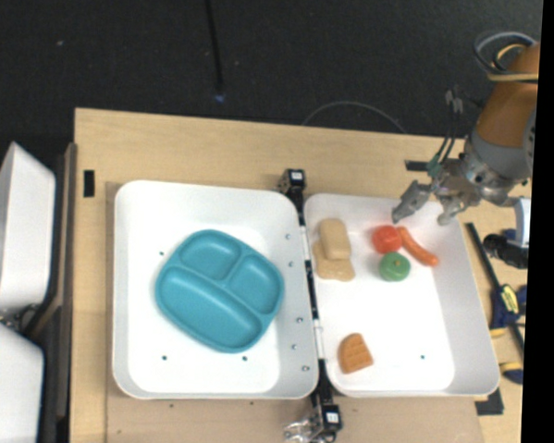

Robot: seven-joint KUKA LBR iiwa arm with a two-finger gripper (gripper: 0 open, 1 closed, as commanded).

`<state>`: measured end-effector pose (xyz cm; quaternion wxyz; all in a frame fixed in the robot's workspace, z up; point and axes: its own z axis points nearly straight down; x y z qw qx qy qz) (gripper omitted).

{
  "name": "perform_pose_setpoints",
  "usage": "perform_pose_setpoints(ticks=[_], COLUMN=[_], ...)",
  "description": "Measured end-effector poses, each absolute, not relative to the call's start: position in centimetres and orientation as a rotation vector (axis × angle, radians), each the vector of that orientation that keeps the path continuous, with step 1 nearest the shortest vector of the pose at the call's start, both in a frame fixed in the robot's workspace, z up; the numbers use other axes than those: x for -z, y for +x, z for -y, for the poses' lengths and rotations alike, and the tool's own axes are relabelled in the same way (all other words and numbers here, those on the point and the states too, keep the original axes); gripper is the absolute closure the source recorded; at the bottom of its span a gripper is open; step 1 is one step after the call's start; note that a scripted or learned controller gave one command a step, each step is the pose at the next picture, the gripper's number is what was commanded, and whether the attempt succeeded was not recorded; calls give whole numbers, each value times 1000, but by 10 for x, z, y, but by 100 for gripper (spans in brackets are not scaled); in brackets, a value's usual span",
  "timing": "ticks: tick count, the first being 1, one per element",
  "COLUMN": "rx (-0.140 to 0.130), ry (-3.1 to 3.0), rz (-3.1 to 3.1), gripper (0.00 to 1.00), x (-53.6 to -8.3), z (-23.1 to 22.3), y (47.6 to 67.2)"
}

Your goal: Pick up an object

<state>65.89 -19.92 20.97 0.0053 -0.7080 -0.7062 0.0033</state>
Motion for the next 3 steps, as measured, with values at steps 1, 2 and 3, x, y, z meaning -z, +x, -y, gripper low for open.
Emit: perform_pose_setpoints(ticks=[1,2,3], rx=[2,-5,-6], ry=[-2221,-2224,-2226], rz=[2224,2221,2218], gripper=[0,0,0], x=[-220,-177,-133], z=[199,199,197], y=[662,656,651])
